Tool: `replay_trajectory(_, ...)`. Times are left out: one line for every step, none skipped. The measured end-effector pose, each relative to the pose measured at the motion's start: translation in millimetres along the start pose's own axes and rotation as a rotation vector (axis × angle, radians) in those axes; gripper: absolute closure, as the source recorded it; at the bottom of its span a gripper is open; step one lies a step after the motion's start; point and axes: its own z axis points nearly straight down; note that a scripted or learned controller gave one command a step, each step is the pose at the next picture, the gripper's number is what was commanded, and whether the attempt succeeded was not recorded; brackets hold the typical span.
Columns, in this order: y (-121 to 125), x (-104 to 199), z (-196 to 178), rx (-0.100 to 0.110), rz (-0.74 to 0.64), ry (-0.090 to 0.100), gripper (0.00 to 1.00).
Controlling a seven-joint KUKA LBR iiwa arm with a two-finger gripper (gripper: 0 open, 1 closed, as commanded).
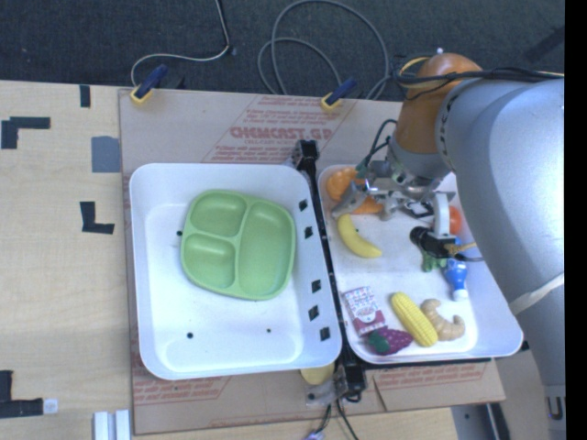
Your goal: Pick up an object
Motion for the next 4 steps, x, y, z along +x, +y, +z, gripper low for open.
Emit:
replay_trajectory(-0.1,0.8,-0.1,0.0,0.001,-0.002,0.0)
replay_trajectory(-2.4,0.4,-7.4,0.008,0.002,-0.002,1.0)
replay_trajectory(-1.6,0.6,-8.2,0.005,0.0,-0.004,0.0)
replay_trajectory(1.1,0.5,-0.3,-0.001,-0.001,0.006,0.0)
